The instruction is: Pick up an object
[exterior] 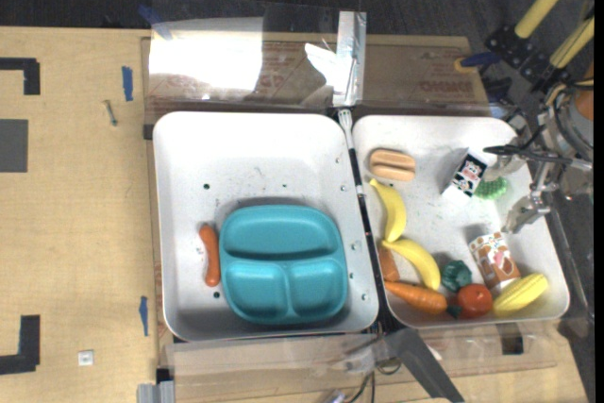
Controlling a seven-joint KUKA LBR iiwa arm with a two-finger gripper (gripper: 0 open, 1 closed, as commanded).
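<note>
Jaws (525,203), aperture impossible to judge, hover just above the can (494,260).

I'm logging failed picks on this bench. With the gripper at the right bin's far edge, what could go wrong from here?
The gripper hangs close to the right bin's rim, so descending could strike it. The can, lemon and tomato crowd together, so a grab may nudge neighbours or slip off.

The arm (578,123) enters at the right edge as a rounded grey body with a patch of orange on it. Thin dark rods and cables run leftward from it. The gripper (528,208) is a slim, pale metallic piece with narrow fingers, partly blurred.
</note>
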